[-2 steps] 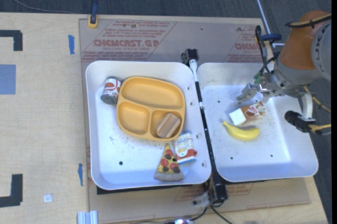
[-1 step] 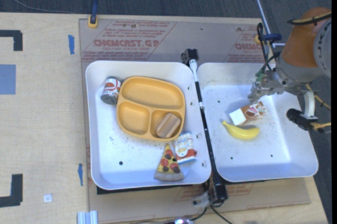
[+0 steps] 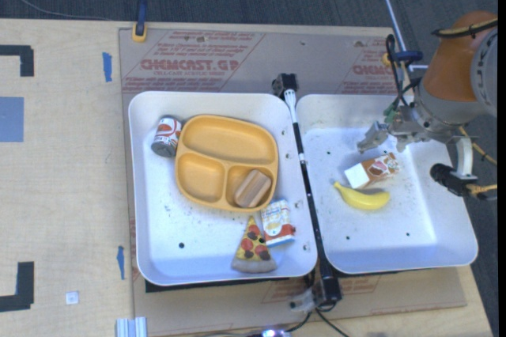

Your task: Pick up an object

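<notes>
In the right bin (image 3: 443, 236) a yellow banana (image 3: 362, 197) lies near the middle. A small white and orange carton (image 3: 371, 170) rests just behind it, touching it. My gripper (image 3: 389, 139) hovers over the back of this bin, just above and behind the carton, open with nothing between its fingers. The grey arm with its orange band (image 3: 458, 66) comes in from the right.
The left bin (image 3: 150, 193) holds a yellow divided plate (image 3: 225, 141) with a brown bread piece (image 3: 252, 187) in one compartment. Around the plate lie a can (image 3: 165, 136), a small carton (image 3: 277, 221) and a pizza slice (image 3: 253, 247). A black divider (image 3: 299, 161) runs between the bins.
</notes>
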You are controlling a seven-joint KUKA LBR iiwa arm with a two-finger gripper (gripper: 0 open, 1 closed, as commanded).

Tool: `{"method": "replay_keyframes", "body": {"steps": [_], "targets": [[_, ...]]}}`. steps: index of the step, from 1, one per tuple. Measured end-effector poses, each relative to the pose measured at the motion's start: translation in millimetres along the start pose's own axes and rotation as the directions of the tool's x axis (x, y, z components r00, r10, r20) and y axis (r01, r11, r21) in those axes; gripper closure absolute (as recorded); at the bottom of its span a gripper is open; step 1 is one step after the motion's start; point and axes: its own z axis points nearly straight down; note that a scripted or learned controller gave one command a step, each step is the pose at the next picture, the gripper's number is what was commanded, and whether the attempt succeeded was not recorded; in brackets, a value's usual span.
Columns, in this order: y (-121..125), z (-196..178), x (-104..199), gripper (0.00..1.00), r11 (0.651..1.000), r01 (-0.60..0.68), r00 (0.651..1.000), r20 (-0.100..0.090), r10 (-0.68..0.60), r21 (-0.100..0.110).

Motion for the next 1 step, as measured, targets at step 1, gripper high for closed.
{"method": "replay_keyframes", "body": {"steps": [1], "targets": [[-34.5,16.0,17.8,0.00,1.000,-0.001,1.000,0.001,0.001,-0.005]]}}
